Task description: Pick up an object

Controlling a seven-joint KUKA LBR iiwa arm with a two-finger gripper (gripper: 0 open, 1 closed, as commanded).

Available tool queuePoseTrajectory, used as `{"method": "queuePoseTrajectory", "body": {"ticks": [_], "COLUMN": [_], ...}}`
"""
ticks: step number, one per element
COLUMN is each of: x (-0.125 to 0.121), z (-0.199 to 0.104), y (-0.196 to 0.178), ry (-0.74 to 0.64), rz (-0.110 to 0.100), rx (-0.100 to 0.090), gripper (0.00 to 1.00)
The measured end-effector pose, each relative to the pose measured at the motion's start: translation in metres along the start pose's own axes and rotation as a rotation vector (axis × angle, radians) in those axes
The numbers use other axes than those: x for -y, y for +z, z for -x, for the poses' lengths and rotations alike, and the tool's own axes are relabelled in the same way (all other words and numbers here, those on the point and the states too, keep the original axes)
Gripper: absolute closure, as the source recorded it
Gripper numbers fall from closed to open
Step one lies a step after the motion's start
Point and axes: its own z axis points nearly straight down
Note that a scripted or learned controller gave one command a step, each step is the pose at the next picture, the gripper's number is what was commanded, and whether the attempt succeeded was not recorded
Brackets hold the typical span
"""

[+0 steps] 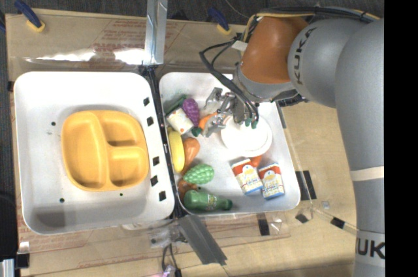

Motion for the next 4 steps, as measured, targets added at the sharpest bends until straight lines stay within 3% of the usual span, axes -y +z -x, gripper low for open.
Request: {"method": "queuePoseTrajectory", "body": {"ticks": [1,2,3,4], "x": [-0.058,-0.060,-0.071,-0.078], "z": [-0.032,0.001,0.000,-0.010], "y": [-0.112,-0.165,-0.151,-0.174], "ry": [0.185,0.428,0.265,0.106], "rz": [0.001,0.000,0.000,0.000], "rx": [0.005,0.001,-0.004,0.000], "gripper": [1.00,1.00,1.00,1.00]}}
